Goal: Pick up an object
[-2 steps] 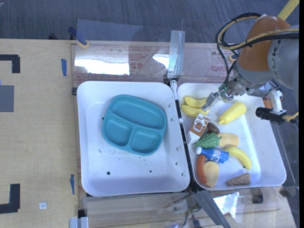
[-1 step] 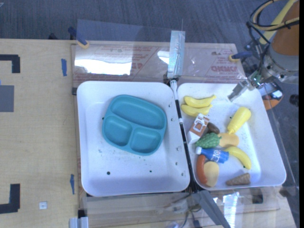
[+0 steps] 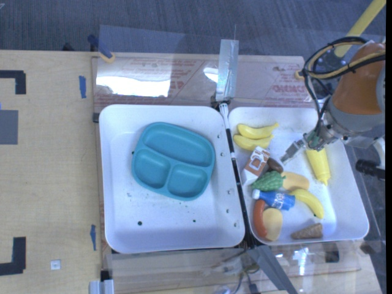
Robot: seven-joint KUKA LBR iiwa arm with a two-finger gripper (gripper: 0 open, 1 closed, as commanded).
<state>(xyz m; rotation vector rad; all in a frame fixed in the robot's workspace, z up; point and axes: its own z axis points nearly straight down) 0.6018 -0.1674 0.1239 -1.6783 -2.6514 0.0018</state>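
The right bin (image 3: pixel 349 188) holds the toy objects. A pair of yellow bananas (image 3: pixel 252 135) lies at its back left, with a small orange and white carton (image 3: pixel 257 162) just in front. A yellow bottle (image 3: pixel 319 165) lies near the right side. My gripper (image 3: pixel 294 149) hangs over the bin's back half, between the bananas and the bottle, slanting down to the left towards the carton. I see nothing held in it.
In the bin's front lie a green vegetable (image 3: pixel 268 180), a blue can (image 3: pixel 275 199), another banana (image 3: pixel 310 203), a red and yellow fruit (image 3: pixel 268 220) and a brown cone (image 3: pixel 307 231). The left bin (image 3: pixel 116 182) bears a blue divided plate (image 3: pixel 173 160).
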